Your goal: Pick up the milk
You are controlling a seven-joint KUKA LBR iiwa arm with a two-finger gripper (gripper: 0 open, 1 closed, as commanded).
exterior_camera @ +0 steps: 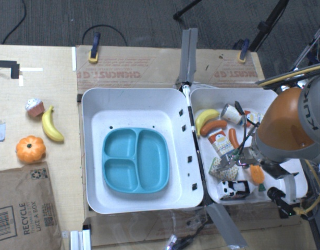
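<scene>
The milk (pixel 234 188) is a small carton with black and white cow patches. It lies on its side at the near edge of the right bin (pixel 264 94). My gripper (pixel 236 159) hangs over the middle of that bin, just beyond the milk and a little above it. It sits over a speckled packet (pixel 218 167). The orange band of the arm (pixel 284 121) covers the right part of the bin.
The right bin also holds a banana (pixel 204 119), a sausage (pixel 214 126), a ketchup bottle (pixel 220 141), a white cup (pixel 232 113) and a carrot (pixel 257 174). A teal divided plate (pixel 136 160) lies in the left bin (pixel 92 139). Fruit toys (pixel 31 149) sit on the bench.
</scene>
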